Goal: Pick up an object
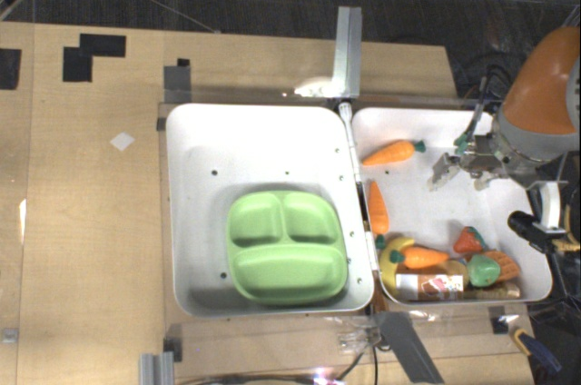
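Note:
The right bin (536, 283) holds toy food. One carrot (390, 153) lies near its back left, and a second carrot (378, 211) lies along the left wall. At the front sit a third carrot (425, 258) on a yellow banana (390, 258), a red strawberry (469, 240), an orange and green piece (492, 269) and a small labelled pack (432, 286). My gripper (459, 174) hangs over bare bin floor at the middle right, right of the back carrot. Its fingers are spread open with nothing between them.
The left bin (195, 138) carries a green divided plate (286, 245) at its front middle. A metal post (348, 56) stands behind the wall between the bins. The arm's orange band (545, 88) is above the right bin's back right corner.

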Tool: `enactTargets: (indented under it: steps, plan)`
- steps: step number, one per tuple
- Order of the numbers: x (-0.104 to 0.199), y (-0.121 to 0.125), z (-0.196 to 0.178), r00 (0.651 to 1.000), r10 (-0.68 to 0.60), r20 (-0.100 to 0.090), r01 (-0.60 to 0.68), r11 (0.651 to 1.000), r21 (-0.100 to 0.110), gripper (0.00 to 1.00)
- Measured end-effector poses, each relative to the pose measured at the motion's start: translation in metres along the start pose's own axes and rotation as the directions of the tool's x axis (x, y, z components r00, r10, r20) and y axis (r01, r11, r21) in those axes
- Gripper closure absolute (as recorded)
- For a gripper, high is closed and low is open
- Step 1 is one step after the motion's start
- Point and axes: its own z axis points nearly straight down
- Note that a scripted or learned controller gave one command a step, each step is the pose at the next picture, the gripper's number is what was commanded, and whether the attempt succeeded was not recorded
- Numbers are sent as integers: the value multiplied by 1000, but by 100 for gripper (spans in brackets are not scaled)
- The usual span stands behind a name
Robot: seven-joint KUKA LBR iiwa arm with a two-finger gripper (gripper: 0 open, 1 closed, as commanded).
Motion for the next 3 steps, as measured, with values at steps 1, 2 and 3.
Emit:
enactTargets:
  steps: [1,2,3]
  plan:
    - [-51,-79,66,984,176,0,-176,984,-2,0]
    - [-35,-41,67,996,-86,7,86,996,-15,0]
    - [-48,-76,67,995,-98,5,98,995,-13,0]
